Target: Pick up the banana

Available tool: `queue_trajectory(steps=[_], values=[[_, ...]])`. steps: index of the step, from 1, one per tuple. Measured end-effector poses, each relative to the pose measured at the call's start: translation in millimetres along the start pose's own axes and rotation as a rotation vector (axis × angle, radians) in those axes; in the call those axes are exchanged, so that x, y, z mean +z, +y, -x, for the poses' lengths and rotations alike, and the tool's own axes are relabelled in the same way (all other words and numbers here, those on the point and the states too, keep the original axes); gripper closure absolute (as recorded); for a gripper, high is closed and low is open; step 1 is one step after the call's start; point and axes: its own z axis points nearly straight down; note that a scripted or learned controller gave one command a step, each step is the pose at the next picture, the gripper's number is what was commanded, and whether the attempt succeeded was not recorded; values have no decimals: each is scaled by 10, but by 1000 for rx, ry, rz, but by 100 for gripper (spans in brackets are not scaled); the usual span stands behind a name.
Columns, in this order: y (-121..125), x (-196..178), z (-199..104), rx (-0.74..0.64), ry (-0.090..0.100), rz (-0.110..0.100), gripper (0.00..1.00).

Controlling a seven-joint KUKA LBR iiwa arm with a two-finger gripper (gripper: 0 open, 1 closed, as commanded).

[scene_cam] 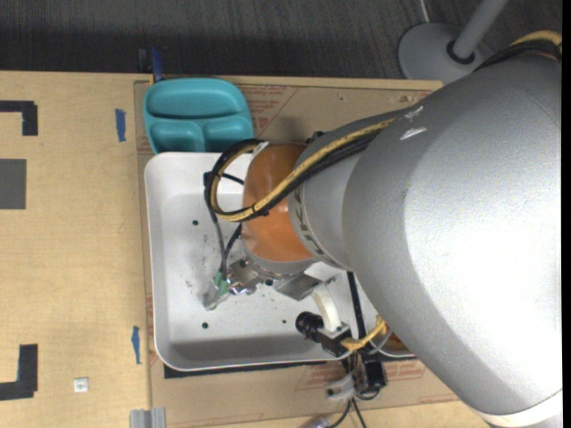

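Observation:
My grey arm (446,239) reaches in from the right and covers most of the bench. Its orange band (272,212) hangs over the left white bin (159,239). Below the band, the gripper (219,290) points down and left, low over the bin's scuffed floor near its middle. The wrist hides whatever lies under it, and the arm hides the right bin.
A teal divided tray (198,114) stands just behind the left bin's far rim. Black and yellow cables (234,172) loop off the wrist. A black connector (309,325) hangs near the bin's front rim. Brown bench with black and blue tape marks lies to the left.

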Motion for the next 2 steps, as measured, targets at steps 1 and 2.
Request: queue_trajectory(steps=[1,2], values=[[-185,-555,-293,452,-1,-4,0],[-145,5,-379,748,1,-6,0]])
